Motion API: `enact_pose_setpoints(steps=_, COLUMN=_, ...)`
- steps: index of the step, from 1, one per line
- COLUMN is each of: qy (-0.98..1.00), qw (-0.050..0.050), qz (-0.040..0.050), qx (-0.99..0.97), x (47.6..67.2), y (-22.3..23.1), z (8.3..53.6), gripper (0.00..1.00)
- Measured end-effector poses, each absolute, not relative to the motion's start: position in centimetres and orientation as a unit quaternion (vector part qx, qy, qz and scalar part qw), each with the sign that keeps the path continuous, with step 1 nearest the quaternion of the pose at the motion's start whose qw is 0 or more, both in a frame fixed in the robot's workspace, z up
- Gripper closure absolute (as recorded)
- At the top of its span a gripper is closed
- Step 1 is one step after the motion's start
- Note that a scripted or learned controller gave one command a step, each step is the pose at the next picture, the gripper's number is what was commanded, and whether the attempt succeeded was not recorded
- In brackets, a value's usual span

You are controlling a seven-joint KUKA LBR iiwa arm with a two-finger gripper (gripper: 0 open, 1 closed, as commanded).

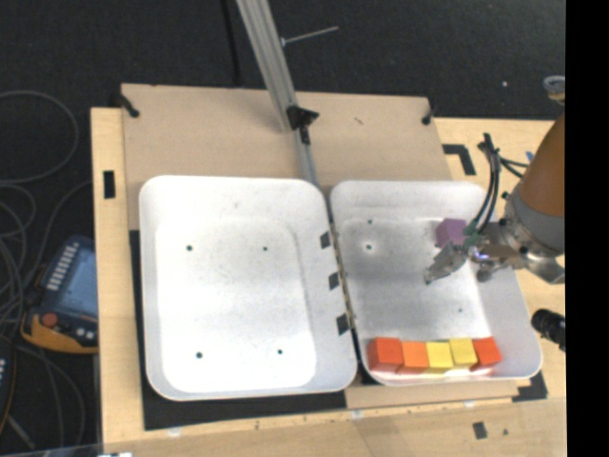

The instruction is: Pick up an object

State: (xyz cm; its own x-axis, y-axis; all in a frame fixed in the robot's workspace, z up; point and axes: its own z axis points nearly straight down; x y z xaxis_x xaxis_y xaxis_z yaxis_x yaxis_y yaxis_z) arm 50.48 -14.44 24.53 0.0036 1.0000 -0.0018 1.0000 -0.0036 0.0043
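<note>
This is looking like a robotics lab or test cell, not a home. A plywood bench (266, 127) is sitting on dark flooring, bearing two white bins (233, 284) side by side on a black mat. An aluminium strut (271, 50) is slanting up from the far side of the bench. At the left, loose black cables (38, 174) are trailing across the floor beside a handheld control pendant (65, 293) (screen glowing blue). The grey-and-orange arm (544, 193) is reaching in from the right.
</note>
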Motion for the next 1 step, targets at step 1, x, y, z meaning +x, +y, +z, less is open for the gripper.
enact_pose_setpoints(steps=1, qy=0.707, qw=0.001, qz=-0.0014, qx=0.708, x=55.49, y=-18.48, z=17.80, gripper=0.00)
